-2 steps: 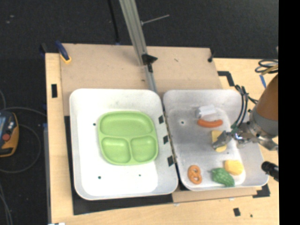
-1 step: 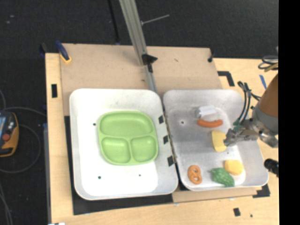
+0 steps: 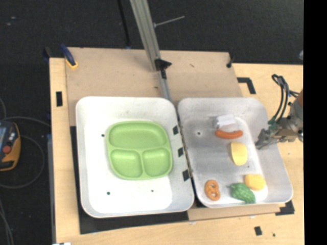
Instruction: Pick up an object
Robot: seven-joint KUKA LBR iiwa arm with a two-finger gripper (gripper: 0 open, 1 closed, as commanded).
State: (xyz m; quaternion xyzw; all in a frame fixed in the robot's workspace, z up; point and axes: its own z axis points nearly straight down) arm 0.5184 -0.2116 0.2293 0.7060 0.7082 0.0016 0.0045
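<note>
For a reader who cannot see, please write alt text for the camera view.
The gripper hangs at the right bin's right edge, beside a yellow piece; a green divided plate lies in the left bin.

Tray (image 3: 138, 149) sits in left bin (image 3: 92, 188). Right bin (image 3: 204, 116) holds sausage (image 3: 229, 133) at 12 o'clock, pretzel (image 3: 212, 189) at 7. Gripper (image 3: 265, 138) at 3 o'clock rim.

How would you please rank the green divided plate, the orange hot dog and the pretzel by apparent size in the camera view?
1. Green divided plastic plate
2. Orange toy hot dog
3. Brown toy pretzel; roughly alike, unsure.
</note>
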